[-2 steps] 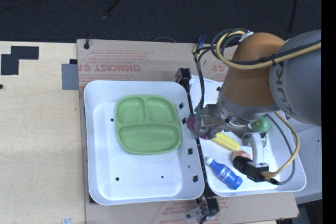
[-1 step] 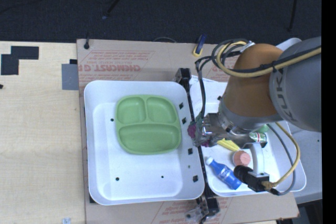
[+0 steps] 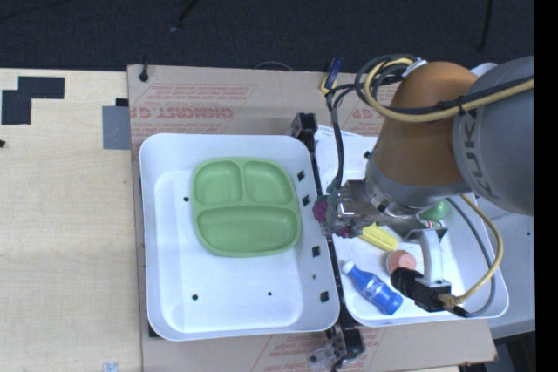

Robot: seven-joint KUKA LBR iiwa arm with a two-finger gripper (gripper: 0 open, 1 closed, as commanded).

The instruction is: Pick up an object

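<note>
My gripper [image 3: 346,217] is low over the left side of the right bin [image 3: 488,302], under the orange wrist band. A small purple object [image 3: 322,209] lies right against it by the bin's left wall; whether it is gripped is hidden. Just right of the gripper lies a yellow object [image 3: 380,237]. In front of that sit a salmon round piece [image 3: 402,260] and a blue bottle with a white cap [image 3: 374,288]. A green object [image 3: 438,209] peeks out from under the wrist.
The left bin [image 3: 174,292] holds a green divided plate [image 3: 246,206] in its upper middle. A black divider [image 3: 327,240] runs between the two bins. The arm's bulk covers the back half of the right bin.
</note>
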